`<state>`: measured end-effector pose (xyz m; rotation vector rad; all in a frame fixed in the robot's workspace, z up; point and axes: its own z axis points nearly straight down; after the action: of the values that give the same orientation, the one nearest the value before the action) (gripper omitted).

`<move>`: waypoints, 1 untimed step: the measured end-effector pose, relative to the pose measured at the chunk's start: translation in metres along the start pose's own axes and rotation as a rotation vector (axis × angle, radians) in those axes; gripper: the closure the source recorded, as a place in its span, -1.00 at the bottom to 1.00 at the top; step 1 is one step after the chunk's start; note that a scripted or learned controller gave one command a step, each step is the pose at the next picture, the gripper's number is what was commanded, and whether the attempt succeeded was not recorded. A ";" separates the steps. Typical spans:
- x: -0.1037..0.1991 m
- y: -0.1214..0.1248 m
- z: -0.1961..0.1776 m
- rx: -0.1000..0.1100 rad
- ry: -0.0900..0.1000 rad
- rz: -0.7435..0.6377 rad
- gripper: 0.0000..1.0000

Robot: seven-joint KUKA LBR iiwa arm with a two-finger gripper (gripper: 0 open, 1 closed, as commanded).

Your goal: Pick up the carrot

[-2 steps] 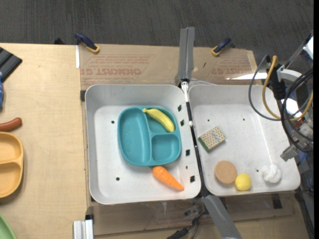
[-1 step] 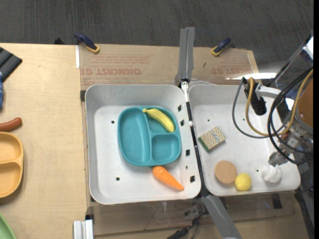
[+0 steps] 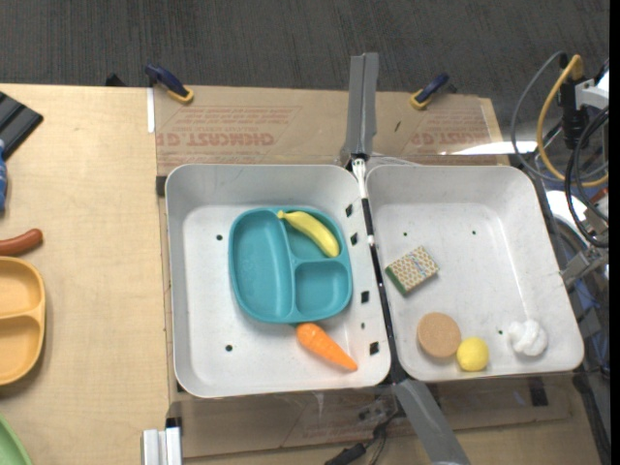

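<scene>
Lying in the left bin (image 3: 194, 356), orange tapered carrot (image 3: 325, 347), just beside teal plate (image 3: 262, 269)

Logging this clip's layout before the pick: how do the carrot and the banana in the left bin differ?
The carrot is orange and tapers to a point; the banana is yellow and curved. The carrot lies on the left bin's bare floor, just beyond the teal divided plate's near edge, while the banana rests in the plate's upper right compartment. Both lie flat in the same bin.

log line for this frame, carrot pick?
target: carrot | location: left bin floor, near edge, beside teal plate | banana on plate | status: not picked
</scene>
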<state>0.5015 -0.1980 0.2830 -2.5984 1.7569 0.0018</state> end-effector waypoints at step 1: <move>-0.025 -0.003 0.078 -0.004 -0.003 -0.320 1.00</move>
<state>0.4951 -0.1737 0.2055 -2.8464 1.3206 0.0084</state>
